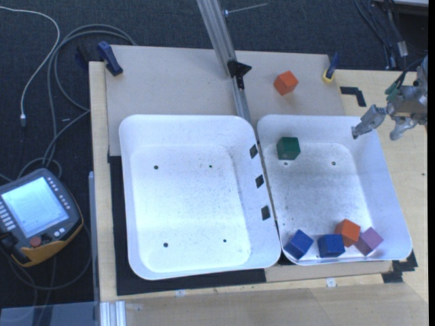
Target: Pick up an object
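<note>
The right bin holds a dark green cube near its far left corner. Along its near edge lie two blue cubes, an orange cube and a purple cube. Another orange cube rests on the bench board behind the bins. My gripper hovers at the right bin's far right rim, open, with nothing between its fingers. It is well to the right of the green cube.
The left bin sits beside the right one. A metal pole slants up from the gap between the bins. Blue clamps mark the board's back corners. A teach pendant lies off the bench at left.
</note>
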Motion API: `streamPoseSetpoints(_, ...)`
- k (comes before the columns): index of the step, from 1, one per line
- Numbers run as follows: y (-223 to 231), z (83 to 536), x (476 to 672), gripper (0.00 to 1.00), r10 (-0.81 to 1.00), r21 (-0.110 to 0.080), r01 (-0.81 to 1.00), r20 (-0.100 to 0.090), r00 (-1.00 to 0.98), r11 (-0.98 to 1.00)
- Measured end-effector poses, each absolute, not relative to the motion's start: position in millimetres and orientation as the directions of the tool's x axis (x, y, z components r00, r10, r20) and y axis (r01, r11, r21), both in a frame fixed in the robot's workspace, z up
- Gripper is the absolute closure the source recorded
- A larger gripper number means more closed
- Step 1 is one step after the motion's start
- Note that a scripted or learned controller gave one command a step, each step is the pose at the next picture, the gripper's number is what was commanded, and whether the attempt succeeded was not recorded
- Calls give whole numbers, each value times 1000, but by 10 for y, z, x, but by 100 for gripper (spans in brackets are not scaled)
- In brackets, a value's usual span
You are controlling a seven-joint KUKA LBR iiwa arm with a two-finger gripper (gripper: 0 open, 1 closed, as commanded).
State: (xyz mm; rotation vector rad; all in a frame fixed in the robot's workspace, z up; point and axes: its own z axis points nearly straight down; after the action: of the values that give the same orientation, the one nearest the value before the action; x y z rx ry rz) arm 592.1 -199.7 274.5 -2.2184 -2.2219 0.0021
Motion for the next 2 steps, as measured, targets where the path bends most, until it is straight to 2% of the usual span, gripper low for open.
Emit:
streamPoseSetpoints(1, -1332, 2765, 6215, 0, 1000, 4, 1000, 1, -8, 8)
streamPoseSetpoints(2, -901, 1362, 6776, 0, 1000, -9, 1000, 3, -4, 4)
